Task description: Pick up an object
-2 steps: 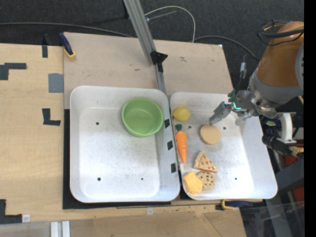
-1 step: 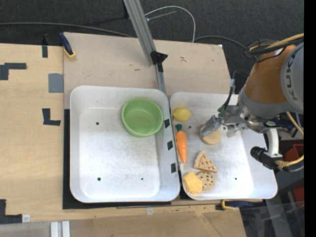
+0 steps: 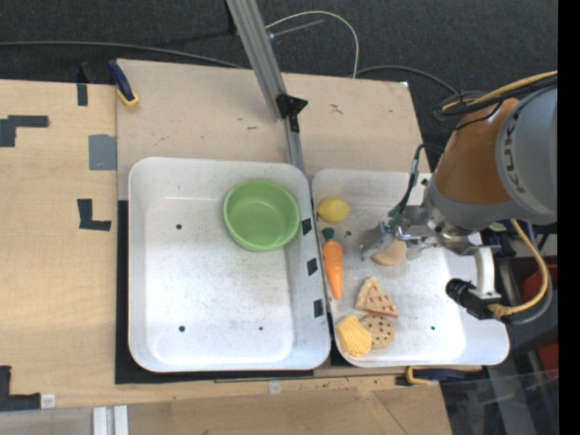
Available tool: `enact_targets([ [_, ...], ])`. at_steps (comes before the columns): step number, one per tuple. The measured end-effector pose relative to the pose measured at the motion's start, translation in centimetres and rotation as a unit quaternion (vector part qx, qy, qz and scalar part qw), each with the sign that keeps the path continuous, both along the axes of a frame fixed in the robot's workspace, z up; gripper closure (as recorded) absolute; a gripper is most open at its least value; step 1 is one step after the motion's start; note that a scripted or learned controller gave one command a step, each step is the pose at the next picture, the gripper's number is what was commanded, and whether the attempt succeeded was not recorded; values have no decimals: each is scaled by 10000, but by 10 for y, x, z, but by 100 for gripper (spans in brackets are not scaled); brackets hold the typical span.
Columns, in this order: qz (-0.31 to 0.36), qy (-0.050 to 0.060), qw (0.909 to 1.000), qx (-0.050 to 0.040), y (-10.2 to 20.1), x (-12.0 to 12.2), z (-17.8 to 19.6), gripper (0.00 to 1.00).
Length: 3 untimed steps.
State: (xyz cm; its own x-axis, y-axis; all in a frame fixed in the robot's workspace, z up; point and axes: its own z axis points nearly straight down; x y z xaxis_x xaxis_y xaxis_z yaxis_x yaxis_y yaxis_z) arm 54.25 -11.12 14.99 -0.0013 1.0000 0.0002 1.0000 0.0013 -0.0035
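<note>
Camera view puts my gripper [image 3: 388,243] low in the right bin [image 3: 453,333], fingers apparently astride a pale food piece [image 3: 391,256]; next, close and lift.

Two white bins with toy food and a robot arm

The left bin [image 3: 154,270] holds a green bowl [image 3: 262,214] near its top right corner. The right bin [image 3: 471,343] holds a yellow lemon [image 3: 334,209] at its upper left, an orange carrot [image 3: 333,268] just below it, and a pizza slice [image 3: 375,298], a cookie [image 3: 381,333] and a yellow chip [image 3: 354,336] lower down. The gripper [image 3: 381,240] sits right by a pale piece [image 3: 391,255] in the middle of the right bin.
</note>
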Motion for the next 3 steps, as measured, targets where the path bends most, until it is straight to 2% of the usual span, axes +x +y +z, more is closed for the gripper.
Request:
enact_targets([
  [1, 0, 18, 10000, 2, -2, 5, -46, 0],
  [2, 4, 7, 10000, 3, -1, 5, -34, 100],
  [3, 4, -28, 10000, -2, 6, 6, 10, 100],
])
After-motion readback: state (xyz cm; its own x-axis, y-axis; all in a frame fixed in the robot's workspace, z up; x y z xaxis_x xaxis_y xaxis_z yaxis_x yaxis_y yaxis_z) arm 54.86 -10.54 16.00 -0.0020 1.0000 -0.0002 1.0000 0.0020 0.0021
